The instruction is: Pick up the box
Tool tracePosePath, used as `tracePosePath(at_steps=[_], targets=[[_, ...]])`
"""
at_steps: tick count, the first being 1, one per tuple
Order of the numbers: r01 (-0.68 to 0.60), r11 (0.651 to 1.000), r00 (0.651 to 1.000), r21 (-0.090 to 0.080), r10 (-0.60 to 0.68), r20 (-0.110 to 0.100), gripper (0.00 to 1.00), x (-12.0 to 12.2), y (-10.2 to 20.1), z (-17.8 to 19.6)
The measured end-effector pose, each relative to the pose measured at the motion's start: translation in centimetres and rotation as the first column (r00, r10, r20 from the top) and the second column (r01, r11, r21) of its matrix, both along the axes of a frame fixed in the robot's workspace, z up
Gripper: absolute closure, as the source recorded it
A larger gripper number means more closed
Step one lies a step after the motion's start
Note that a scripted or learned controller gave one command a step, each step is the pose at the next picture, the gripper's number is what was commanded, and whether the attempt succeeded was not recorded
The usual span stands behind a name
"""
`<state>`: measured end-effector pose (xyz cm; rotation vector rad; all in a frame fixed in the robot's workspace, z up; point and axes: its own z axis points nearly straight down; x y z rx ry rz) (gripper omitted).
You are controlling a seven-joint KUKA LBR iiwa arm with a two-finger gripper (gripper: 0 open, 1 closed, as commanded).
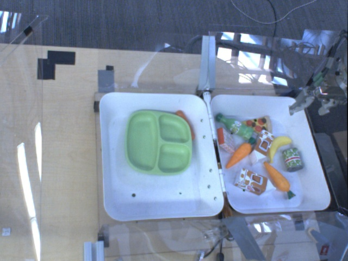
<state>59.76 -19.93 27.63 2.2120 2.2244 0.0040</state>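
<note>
Bright, even light, with window glare on the desk at nine o'clock (soft shadows, slight overall blur).

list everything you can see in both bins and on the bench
plate: 1, green, three compartments, left bin
left bin: 1, white
right bin: 1, white
orange item: 1, behind the plate's far edge, mostly hidden
carrots: 2, orange, right bin
banana: 1, yellow, right bin
boxes: 2, brown and white, right bin
bottle: 1, green, right bin far side
can: 1, green label, right bin
gripper: 1, grey, above right bin's far right corner
</note>
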Motion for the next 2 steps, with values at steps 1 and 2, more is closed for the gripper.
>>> tracePosePath(at_steps=[1,2], targets=[[-0.117,0.993,0.993,0.001,0.117,-0.002,0.0,-7.0,7.4,-11.1],[-0.228,0.974,0.973,-0.016,0.228,0.024,0.0,-2.5,8.2,-16.1]])
